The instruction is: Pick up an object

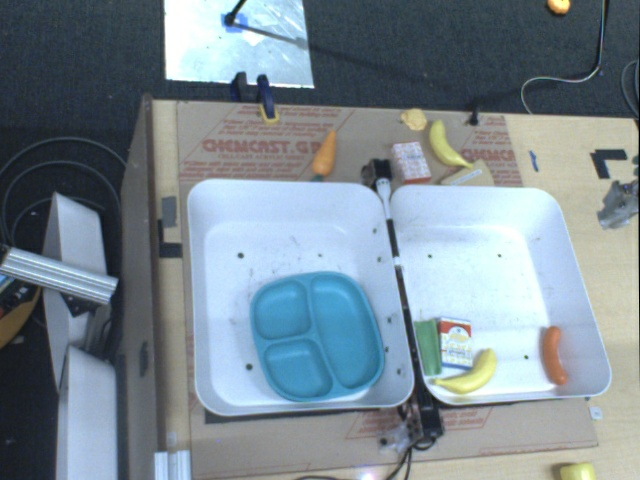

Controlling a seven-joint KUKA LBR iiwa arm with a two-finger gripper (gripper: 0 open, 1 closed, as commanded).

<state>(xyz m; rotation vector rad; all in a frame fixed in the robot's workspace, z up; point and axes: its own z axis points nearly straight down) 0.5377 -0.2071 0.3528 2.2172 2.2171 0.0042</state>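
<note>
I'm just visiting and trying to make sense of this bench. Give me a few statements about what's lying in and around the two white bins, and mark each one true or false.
1. The blue divided plate lies in the left bin. True.
2. The right bin holds two bananas. False: it holds one banana; a second banana lies outside, on the bench behind the bins.
3. An orange sausage lies near the right bin's right wall. True.
4. The small box in the right bin sits on the blue plate. False: it lies on the bin floor, just above the banana.
5. A carrot lies on the bench behind the left bin. True.
</note>
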